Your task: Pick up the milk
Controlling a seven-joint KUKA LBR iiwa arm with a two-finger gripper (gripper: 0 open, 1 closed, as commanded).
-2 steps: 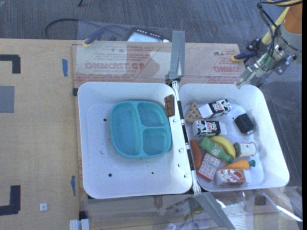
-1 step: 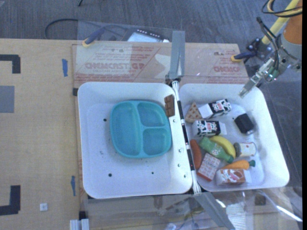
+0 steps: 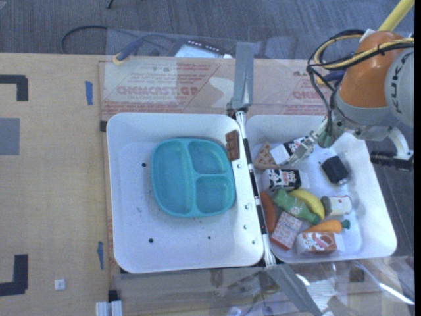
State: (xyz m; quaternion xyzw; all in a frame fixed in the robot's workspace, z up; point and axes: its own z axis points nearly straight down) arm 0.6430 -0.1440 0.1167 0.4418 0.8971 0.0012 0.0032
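Milk [image 3: 283, 177] lies just below-left of gripper [image 3: 301, 147]; its grip state unclear.

looks like a robotics lab or test cell, not a home: industrial arm [image 3: 375, 84] w/ an orange band and loose cables over a plywood bench [image 3: 52, 176] marked w/ black squares and bits of blue tape [image 3: 89, 92]. two white bins [image 3: 125, 242] sit side by side, one w/ a teal divided plate [image 3: 193, 176], the other w/ what seem to be toy groceries [image 3: 302, 209]. grey carpet [image 3: 276, 12] and cables behind the bench.
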